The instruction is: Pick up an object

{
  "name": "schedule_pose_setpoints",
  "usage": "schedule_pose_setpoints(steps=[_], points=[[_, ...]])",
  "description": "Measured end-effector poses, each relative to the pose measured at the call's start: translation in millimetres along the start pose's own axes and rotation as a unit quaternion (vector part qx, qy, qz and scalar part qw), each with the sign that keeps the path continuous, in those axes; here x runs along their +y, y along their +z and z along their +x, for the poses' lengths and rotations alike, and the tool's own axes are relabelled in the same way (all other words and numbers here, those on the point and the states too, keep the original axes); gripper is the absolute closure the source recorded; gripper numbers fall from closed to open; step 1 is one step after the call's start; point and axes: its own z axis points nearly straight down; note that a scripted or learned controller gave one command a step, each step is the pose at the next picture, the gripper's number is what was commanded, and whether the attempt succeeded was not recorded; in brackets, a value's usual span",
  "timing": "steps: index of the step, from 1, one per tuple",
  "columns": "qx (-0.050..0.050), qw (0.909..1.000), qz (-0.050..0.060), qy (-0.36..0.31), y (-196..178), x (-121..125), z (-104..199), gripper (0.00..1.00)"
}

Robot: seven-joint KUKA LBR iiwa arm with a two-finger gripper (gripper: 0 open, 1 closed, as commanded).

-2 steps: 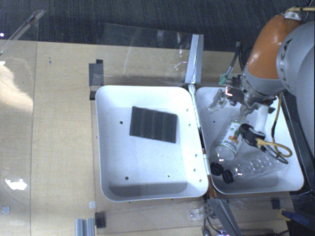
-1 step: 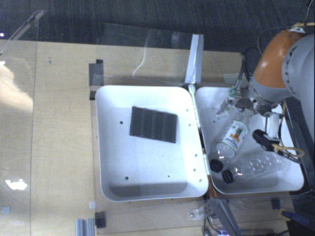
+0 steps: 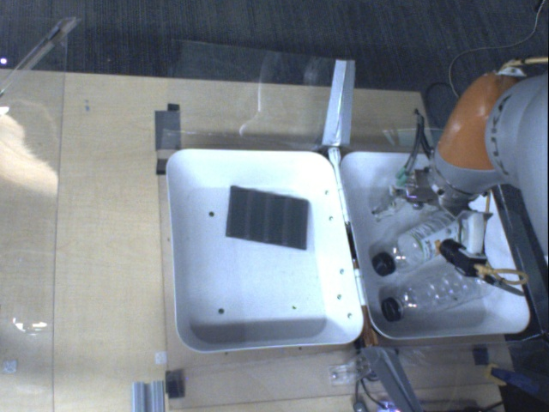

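Bottles are what the right bin (image 3: 515, 320) carries: two clear plastic ones with black caps, lying on their sides in its lower half. One bottle (image 3: 416, 245) has its cap at about 8 o'clock and its body running up toward 2 o'clock, so its long axis slants across the bin floor; the cap sits close to the bin's left wall. A second bottle (image 3: 433, 296) lies just below it, nearer the 6 o'clock edge of the bin, with its cap again at the left end, and its long axis is closer to level, rising only slightly toward 3 o'clock. The two lie near each other, roughly side by side; whether they touch cannot be told. The arm (image 3: 493, 136), grey with its orange band, comes in from 3 o'clock and bends down over the upper part of the right bin. The gripper (image 3: 412, 191) hangs at about 12 o'clock from the upper bottle, above its far end, among cables and metal parts; how it stands, wide or narrow, cannot be told from this slant, and nothing can be made out in its grasp. In the left bin (image 3: 197, 316) a dark flat rectangular pad (image 3: 267, 217) lies a little above the middle, well apart from the bottles.
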Motion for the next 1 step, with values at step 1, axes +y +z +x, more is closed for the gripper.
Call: schedule_pose_setpoints(steps=[1], points=[[0.000,0.9921,0.001,-0.125,-7.0,-26.0,-55.5,0.00]])
